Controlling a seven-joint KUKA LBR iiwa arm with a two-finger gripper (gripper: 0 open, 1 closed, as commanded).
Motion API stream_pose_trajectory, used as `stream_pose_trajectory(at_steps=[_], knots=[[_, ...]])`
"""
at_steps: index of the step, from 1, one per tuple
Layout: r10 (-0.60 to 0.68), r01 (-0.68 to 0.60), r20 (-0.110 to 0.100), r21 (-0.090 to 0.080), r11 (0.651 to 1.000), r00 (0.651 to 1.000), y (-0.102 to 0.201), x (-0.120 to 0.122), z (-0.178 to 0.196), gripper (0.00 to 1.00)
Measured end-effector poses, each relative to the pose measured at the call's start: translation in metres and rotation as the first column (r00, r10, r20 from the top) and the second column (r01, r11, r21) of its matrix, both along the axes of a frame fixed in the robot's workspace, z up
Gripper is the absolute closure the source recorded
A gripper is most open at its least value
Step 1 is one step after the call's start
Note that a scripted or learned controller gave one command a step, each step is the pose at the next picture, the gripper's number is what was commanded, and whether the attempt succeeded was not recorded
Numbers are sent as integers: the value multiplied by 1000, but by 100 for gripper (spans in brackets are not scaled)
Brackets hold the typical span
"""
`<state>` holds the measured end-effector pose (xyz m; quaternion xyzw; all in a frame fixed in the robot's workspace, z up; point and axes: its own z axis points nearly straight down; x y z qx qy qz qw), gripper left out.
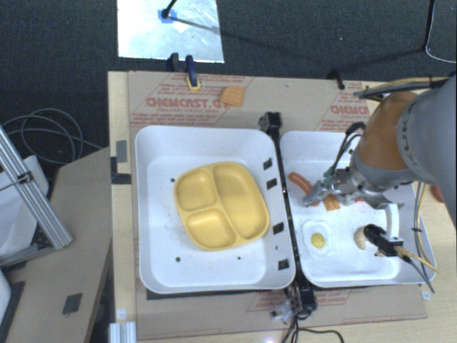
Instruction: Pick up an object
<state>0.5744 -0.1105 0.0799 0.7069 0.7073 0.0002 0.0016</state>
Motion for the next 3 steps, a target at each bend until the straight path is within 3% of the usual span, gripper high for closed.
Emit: stream_pose_trajectory(at_steps=[1, 2, 3], knots=[[5, -5, 3, 1, 1000, 1000, 6, 42, 5, 0], [7, -7, 5, 0, 1000, 1000, 6, 42, 17, 100], [9, -9, 5, 3, 1000, 1000, 71, 42, 110, 100]])
